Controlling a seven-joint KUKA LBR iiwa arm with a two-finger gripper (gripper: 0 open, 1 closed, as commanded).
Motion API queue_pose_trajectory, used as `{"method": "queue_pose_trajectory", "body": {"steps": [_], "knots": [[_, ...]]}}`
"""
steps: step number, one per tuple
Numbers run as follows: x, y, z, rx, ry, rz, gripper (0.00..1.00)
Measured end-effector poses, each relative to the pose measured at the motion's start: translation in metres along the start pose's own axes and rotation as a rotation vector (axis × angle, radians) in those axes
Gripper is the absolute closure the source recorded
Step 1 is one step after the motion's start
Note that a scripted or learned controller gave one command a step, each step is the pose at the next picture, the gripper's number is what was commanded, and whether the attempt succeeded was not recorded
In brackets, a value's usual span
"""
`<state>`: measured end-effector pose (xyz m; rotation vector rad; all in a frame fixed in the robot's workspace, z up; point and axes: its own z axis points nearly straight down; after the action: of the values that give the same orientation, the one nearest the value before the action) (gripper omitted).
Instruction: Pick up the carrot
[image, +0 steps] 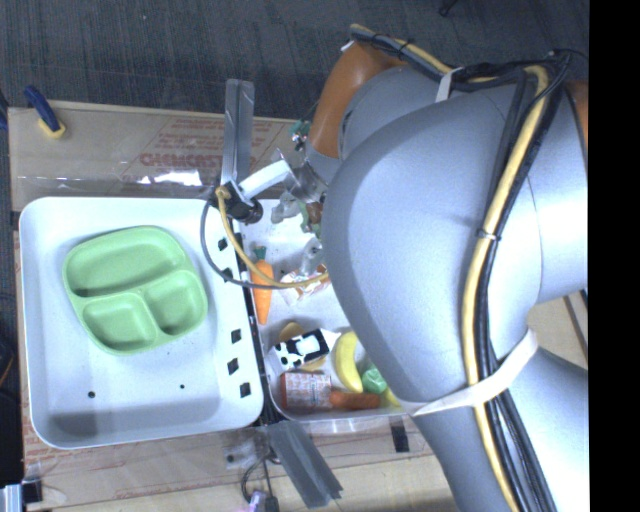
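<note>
Against the right bin's left wall, the carrot (261, 293) lies near the tool (300, 200); whether that tool is released or clenched, I cannot tell. Crowding toys may block a clean grasp.

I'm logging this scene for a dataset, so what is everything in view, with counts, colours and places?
bins: two, white, side by side on the bench
divided tray: one, light green, in the left bin
carrot: one, orange, right bin near the divider
banana: one, yellow, right bin
black-and-white block: one, beside the banana
bottle: one, reddish-brown, near edge of the right bin
clamp: one, blue and yellow, far left bench corner
arm: one, grey, over the right bin
hand: one, above the carrot, fingers unclear
</note>
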<state>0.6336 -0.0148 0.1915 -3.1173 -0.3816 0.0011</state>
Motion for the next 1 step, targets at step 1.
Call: {"method": "queue_pose_trajectory", "body": {"steps": [1], "knots": [[-0.0324,-0.0717,0.0009,0.004,-0.006,-0.141,0.00]]}}
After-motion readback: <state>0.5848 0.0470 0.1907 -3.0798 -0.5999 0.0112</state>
